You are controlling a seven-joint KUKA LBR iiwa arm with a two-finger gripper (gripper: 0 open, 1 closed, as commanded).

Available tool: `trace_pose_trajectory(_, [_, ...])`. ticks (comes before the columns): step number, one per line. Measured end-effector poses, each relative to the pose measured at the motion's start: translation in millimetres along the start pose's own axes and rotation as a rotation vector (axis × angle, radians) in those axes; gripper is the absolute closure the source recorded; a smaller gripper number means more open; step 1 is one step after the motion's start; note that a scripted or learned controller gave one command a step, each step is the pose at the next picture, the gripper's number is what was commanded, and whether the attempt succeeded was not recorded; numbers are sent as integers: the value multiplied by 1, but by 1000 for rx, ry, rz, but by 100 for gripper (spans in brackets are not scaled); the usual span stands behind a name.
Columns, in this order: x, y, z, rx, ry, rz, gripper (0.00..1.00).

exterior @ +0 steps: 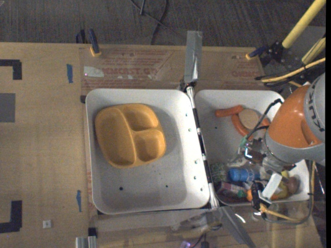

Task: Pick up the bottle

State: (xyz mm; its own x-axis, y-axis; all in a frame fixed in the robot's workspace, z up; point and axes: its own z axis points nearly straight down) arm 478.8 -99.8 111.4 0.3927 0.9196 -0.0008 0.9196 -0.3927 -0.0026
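One bottle (pixel 239 175) in right bin (pixel 217 133), just beside gripper (pixel 258 161); gripper's opening: cannot tell

The yellow three-compartment plastic plate (pixel 129 134) lies back-left in the left shallow white bin (pixel 93 154). In the right white bin (pixel 207 107), an orange carrot-shaped toy (pixel 229 111) lies behind the blue bottle (pixel 240 175).

A tan bench (pixel 41 154) with blue tape marks (pixel 69 73) stands on dark carpet floor (pixel 62 9).
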Motion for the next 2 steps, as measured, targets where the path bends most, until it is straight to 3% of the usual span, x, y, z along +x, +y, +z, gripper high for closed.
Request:
trace_pose_trajectory(1, [-5, 9, 23, -14, 9, 384, 0])
trace_pose_trajectory(2, [-5, 8, 15, -9, 7, 384, 100])
